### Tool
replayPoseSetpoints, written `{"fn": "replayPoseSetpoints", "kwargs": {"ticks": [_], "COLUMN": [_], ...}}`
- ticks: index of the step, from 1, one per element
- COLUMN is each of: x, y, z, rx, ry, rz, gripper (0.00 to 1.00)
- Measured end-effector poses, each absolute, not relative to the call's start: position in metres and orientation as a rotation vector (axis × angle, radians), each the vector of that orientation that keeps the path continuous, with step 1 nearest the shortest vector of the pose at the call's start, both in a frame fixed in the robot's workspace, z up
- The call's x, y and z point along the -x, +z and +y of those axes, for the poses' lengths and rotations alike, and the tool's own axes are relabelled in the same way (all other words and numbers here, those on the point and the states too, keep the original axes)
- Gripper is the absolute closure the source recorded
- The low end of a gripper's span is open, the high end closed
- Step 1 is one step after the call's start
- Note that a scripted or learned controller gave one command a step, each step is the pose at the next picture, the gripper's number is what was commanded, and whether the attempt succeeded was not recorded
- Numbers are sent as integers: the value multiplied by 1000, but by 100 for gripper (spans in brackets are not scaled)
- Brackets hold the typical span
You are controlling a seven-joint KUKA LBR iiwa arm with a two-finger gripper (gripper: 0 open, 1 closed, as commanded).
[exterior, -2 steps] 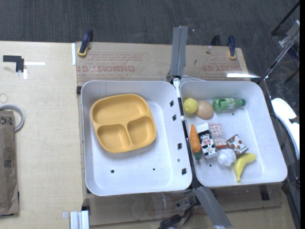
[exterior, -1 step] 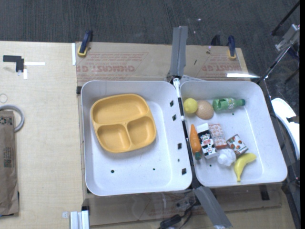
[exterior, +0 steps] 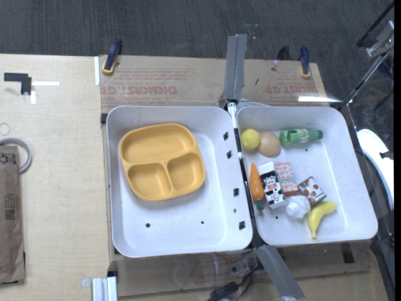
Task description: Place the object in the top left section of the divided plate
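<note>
We see the plate (exterior: 123, 148) in the left bin (exterior: 182, 227), lying toward its far left corner, slightly turned, with its large section on the far side and two small sections on the near side. All three sections are bare. Open white floor runs along the bin's near and right edges.

The loose things crowd the right bin (exterior: 354, 221): a lemon (exterior: 250, 139), a brown ball (exterior: 270, 144) (perhaps an egg) and a bottle (exterior: 299, 135) along the far side; a carrot (exterior: 255, 182) against the left wall, touching a carton (exterior: 270, 189); and a banana (exterior: 319, 217) nearest. That bin's right side and near left corner are open.
</note>
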State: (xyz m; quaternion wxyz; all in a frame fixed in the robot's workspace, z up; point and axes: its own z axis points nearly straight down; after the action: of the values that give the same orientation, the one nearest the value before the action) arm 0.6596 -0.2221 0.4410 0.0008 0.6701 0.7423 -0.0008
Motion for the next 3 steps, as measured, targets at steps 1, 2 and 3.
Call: {"fn": "replayPoseSetpoints", "kwargs": {"ticks": [1, 2, 3], "x": [-660, -660, -660], "y": [441, 441, 441], "z": [-222, -222, -222], "rx": [-1678, -1768, -1876], "ry": [-2, -2, -2], "rz": [2656, 2596, 2519], "gripper": [0, 0, 0]}}
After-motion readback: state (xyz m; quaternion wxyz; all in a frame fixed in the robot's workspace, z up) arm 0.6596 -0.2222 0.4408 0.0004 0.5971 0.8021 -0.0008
